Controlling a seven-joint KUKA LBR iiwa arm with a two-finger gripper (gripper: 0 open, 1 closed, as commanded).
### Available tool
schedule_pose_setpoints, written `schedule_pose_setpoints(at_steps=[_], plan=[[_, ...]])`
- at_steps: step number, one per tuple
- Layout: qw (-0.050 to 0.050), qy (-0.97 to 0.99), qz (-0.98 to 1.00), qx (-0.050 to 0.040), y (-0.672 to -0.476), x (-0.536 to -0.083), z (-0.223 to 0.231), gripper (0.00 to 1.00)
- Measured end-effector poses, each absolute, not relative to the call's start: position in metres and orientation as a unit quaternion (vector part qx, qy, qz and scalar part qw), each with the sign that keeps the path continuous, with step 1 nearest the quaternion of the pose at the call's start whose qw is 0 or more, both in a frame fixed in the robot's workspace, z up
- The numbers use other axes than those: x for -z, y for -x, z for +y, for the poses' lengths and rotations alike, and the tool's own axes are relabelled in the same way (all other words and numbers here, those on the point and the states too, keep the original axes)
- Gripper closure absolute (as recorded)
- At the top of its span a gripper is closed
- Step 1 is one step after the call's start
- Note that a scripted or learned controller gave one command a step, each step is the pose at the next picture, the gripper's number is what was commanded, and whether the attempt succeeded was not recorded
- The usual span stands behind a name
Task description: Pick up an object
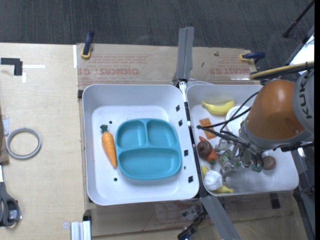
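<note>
Gripper (231, 160) hovered low in right bin (285, 181) over brown fruit (203, 147) and white ball (212, 179); reach stage, nothing lifted. Finger state: cannot tell. Next: descend, close.

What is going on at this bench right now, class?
A grey robot arm with an orange band reaches over the right white bin, its gripper low among small items: a yellow banana and a white ball. The left white bin holds a blue divided tray and an orange carrot.
</note>
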State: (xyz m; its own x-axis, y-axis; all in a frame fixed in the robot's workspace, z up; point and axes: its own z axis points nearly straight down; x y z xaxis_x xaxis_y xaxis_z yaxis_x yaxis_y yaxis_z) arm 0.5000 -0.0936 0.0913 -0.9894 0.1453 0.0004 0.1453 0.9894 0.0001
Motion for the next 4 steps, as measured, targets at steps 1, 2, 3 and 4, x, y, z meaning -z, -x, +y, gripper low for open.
schedule_pose_setpoints(at_steps=[1,2,3,4], plan=[[-0.001,0.059,-0.998,-0.0003,-0.512,-0.092,-0.097,0.0],[-0.002,0.02,-1.0,-0.0003,-0.523,-0.092,-0.096,0.0],[0.0,0.062,-0.998,0.0003,-0.503,-0.091,-0.094,0.0],[-0.001,0.102,-0.995,0.0002,-0.509,-0.092,-0.096,0.0]])
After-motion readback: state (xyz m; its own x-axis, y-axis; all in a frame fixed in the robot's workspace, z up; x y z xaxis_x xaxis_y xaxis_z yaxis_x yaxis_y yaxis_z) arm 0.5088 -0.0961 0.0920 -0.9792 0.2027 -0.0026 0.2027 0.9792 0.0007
